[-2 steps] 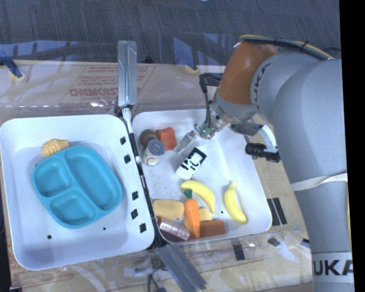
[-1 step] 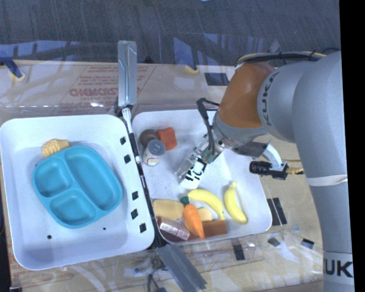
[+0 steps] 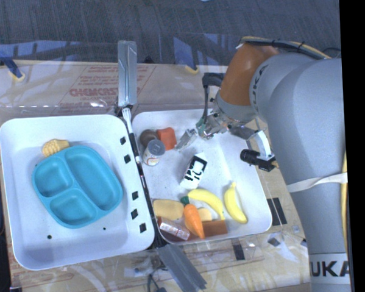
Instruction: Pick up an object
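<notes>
My gripper (image 3: 184, 140) hangs low over the back of the right bin (image 3: 252, 187), reaching in from the right. Just to its left lie an orange-red piece (image 3: 166, 137) and a small can (image 3: 151, 150) on its side. A white bottle with black markings (image 3: 195, 171) lies a little in front of the gripper. Along the bin's front are two bananas (image 3: 208, 199) (image 3: 235, 204), a carrot (image 3: 193, 220), a pale yellow item (image 3: 167, 208) and a brown block (image 3: 215, 228). I see nothing gripped.
The left bin (image 3: 17, 139) holds a blue divided plate (image 3: 76, 184) and a corn cob (image 3: 55, 146). A ridge with black clips (image 3: 132, 169) separates the bins. The grey arm with its orange band (image 3: 243, 72) covers the right bin's back right corner.
</notes>
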`<act>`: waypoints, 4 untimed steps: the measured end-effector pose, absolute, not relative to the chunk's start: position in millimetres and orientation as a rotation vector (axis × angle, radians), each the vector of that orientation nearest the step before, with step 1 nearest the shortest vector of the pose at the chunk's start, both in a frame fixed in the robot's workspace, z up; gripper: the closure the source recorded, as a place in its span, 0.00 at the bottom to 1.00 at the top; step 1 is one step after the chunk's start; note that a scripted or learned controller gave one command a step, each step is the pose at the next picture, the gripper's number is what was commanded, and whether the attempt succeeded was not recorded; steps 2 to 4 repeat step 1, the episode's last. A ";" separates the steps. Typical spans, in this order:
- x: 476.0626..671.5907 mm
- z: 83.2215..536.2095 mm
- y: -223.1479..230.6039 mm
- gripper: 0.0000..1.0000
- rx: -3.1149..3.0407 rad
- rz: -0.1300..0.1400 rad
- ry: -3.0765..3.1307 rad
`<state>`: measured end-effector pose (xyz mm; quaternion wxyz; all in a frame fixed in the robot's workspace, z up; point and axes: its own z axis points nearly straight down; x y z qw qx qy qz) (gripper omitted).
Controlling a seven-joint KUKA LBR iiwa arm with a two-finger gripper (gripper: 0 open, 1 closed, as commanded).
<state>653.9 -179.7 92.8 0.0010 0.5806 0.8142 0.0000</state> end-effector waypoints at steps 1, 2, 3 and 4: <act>601.3 91.9 -169.9 0.00 1.809 -0.002 2.571; 601.3 91.9 -169.9 0.00 1.809 -0.002 2.571; 601.3 91.9 -169.9 0.00 1.809 -0.002 2.571; 601.3 91.9 -169.9 0.00 1.809 -0.002 2.571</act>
